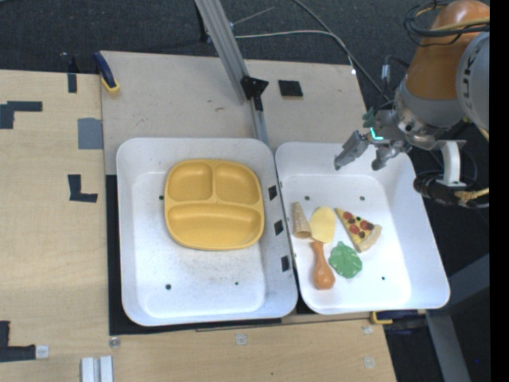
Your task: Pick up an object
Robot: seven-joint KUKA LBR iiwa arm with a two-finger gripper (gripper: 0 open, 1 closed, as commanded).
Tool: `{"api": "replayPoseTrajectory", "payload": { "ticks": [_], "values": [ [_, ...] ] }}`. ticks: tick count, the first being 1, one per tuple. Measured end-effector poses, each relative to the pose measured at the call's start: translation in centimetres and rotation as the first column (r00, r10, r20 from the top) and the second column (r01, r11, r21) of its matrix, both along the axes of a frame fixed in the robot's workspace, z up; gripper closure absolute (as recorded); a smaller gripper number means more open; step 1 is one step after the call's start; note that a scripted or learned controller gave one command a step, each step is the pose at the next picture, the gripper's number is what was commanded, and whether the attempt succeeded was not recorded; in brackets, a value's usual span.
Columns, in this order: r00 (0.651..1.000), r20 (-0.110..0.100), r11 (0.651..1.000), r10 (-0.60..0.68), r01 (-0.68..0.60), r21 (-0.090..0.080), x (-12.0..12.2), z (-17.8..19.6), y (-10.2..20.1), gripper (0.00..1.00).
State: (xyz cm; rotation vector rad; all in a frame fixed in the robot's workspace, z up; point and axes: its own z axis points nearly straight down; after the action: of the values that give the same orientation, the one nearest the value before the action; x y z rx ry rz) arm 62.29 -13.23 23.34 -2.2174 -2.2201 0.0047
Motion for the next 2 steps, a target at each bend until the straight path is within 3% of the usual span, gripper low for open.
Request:
{"api": "replayPoseTrajectory", "payload": {
  "ticks": [1, 2],
  "values": [
    [1.000, 0.003, 1.000, 0.001, -0.001, 0.000, 0.1, 0.2, 0.0, 0.00],
    [1.000, -0.003, 1.000, 0.000, 0.000, -0.001, -0.3, -6.2, -0.3, 0.00]
  ]
}}
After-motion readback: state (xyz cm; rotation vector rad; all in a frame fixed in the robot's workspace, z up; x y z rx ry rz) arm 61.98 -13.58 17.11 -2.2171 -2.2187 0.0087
